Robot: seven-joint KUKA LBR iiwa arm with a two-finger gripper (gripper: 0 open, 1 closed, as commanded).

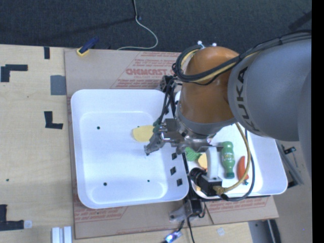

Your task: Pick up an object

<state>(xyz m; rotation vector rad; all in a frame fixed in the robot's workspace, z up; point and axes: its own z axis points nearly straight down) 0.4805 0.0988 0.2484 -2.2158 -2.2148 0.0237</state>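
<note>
Reaching in from the right, the arm (238, 95) is seen over the divide between the two bins, "KUKA" lettered on its grey link. The gripper (153, 145) hangs inside the left bin (86, 110), just below a flat yellow object (142, 132) lying on the bin floor near its right wall. Whether anything is held cannot be told. In the right bin (268, 181) a green bottle (227, 158) and an orange piece (241, 167) are noted. Red print on the cardboard sheet (116, 70) is partly legible: "CHEMCAST".

A robotics lab: KUKA arm (263, 95) over white bins (101, 186) on a cardboard-covered bench (142, 72).
</note>
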